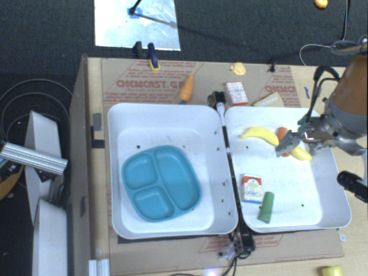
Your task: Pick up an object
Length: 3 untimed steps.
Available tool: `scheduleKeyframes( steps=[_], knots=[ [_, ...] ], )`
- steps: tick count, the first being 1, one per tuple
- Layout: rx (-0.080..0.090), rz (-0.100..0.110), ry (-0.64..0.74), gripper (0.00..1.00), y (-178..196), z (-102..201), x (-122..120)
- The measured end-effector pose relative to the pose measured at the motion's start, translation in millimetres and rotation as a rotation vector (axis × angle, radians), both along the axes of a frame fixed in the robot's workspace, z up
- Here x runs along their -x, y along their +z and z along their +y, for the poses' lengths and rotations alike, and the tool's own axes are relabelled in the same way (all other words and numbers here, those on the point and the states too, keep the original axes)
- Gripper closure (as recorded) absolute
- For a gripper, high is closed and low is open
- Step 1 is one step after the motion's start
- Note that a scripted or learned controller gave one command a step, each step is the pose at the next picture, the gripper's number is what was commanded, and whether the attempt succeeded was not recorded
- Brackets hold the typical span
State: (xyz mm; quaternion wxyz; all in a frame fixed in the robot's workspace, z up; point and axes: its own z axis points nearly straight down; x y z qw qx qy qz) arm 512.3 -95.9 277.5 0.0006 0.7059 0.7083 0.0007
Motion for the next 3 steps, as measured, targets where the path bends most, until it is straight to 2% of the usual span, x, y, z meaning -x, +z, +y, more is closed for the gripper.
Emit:
scheduleKeyframes(
  steps=[1, 2, 3],
  knots=[
    [0.001, 0.009, -0.006, 0.0, -129.9, -49.1, -26.1],
    [0.0, -0.002, 0.004, 0.0, -193.2, -38.2, -94.4],
    [-0.009, 0.036, 0.009, 0.0, -195.2, -51.2, -152.5]
  ],
)
